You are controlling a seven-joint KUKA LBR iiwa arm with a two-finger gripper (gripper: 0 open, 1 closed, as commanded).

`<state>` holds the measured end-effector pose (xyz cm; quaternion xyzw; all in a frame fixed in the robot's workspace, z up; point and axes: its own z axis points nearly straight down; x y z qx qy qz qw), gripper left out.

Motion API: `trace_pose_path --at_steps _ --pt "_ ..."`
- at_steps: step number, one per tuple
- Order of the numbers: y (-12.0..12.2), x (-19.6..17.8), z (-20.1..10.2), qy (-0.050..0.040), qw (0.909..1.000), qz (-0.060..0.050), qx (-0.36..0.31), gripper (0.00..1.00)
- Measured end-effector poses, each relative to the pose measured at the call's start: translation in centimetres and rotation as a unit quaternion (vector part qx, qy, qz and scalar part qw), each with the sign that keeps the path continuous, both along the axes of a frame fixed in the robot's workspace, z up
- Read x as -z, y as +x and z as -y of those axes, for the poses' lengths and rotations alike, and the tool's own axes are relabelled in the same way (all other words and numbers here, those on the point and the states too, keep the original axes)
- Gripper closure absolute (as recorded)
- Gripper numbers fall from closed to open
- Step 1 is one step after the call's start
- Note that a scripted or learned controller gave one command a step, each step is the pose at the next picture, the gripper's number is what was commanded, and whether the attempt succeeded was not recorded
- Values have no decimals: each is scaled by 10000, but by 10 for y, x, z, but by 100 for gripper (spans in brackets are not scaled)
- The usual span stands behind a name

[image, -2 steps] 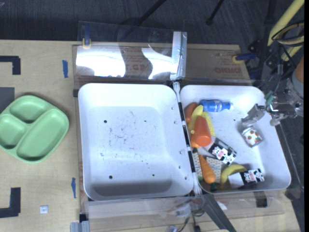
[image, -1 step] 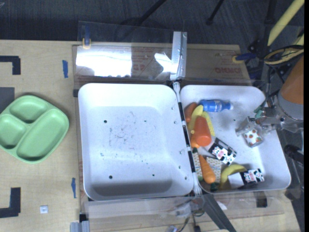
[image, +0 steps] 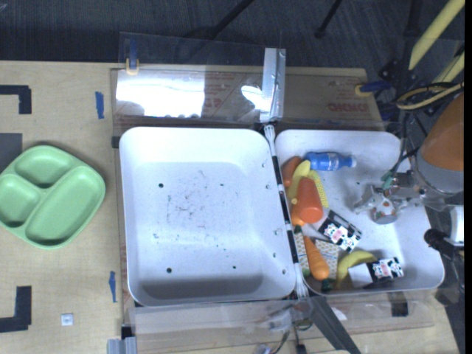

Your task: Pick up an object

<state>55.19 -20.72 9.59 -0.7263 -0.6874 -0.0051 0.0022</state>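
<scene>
The right bin [image: 415, 248] holds several objects. A blue bottle [image: 330, 161] lies at its back. An orange cylinder-like toy [image: 308, 200] and a yellow corn-like piece [image: 316, 182] sit along the bin's left wall. Toward the front lie a carrot [image: 316, 257], a banana [image: 353, 261] and two black-and-white patterned boxes [image: 340, 232] [image: 386, 269]. My gripper [image: 383, 200] hangs low over the right half of this bin, right of the orange toy and below the bottle. A small round whitish-orange thing [image: 383, 212] lies directly under it; whether it is held is unclear.
The left bin [image: 195, 212] adjoins the right one along a shared wall. A green divided plate [image: 48, 195] rests on the bench at far left. A clear plastic panel [image: 199, 87] stands behind the bins. My arm's orange band [image: 448, 142] overhangs the right bin's right edge.
</scene>
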Motion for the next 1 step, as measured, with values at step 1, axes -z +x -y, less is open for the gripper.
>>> trace_pose_path --at_steps 1 --pt "-1 -9 4 -37 10000 -3 23 100"
